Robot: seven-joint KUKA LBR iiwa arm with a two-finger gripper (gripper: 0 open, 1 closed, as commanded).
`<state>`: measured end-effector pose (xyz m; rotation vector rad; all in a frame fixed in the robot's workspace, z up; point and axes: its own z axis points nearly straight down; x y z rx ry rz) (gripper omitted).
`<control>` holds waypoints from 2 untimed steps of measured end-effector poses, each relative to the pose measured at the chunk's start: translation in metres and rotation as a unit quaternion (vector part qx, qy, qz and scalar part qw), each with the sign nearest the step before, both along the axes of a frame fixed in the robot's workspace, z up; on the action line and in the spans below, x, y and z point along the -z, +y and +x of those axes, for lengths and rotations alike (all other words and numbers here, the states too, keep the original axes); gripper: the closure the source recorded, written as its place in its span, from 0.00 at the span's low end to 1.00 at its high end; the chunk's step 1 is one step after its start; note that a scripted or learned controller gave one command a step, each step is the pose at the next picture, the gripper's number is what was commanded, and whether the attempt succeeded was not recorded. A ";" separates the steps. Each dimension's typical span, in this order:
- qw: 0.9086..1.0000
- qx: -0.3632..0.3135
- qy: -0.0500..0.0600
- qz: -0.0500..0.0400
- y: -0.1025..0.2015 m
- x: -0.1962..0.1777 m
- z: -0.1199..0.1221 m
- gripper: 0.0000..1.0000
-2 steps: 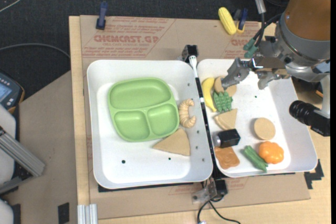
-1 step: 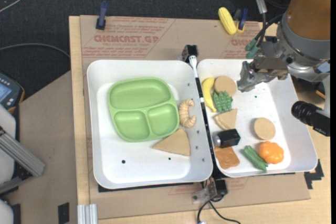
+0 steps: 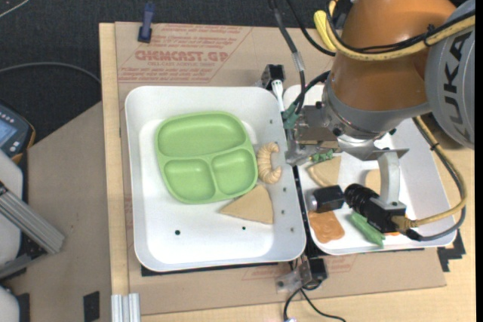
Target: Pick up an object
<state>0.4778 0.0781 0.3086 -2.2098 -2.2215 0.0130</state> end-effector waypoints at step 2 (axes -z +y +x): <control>1.000 0.002 0.002 -0.001 0.032 0.030 -0.001 1.00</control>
